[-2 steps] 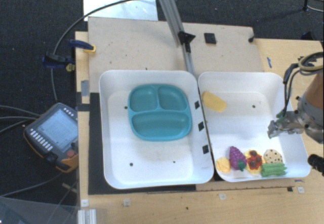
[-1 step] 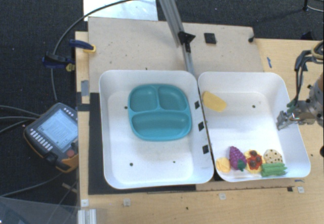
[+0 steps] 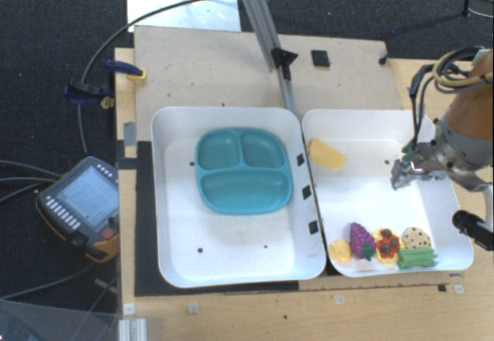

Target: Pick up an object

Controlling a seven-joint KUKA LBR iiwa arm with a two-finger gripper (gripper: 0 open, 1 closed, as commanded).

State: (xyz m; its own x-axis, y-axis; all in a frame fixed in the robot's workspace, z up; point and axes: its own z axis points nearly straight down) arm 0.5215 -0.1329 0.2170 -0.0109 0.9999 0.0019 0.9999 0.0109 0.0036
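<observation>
My gripper [image 3: 406,173] hangs over the right bin [image 3: 363,125], near its right-hand middle, with bare white floor under it. A yellow wedge-shaped toy [image 3: 326,155] lies at the bin's upper left, well left of the gripper. Along the bin's front edge sit several toy foods: a yellow piece [image 3: 340,251], purple grapes [image 3: 360,239], a red-and-orange piece [image 3: 387,244], a speckled cookie [image 3: 417,238] and a green bean pod [image 3: 417,258]. These lie below the gripper and apart from it.
The left bin [image 3: 174,200] holds a teal divided plate [image 3: 244,170]. A grey pole [image 3: 258,11] slants in from the top to the bins' shared wall. The arm [image 3: 469,127] comes in from the right. A teach pendant [image 3: 81,207] lies left of the bench.
</observation>
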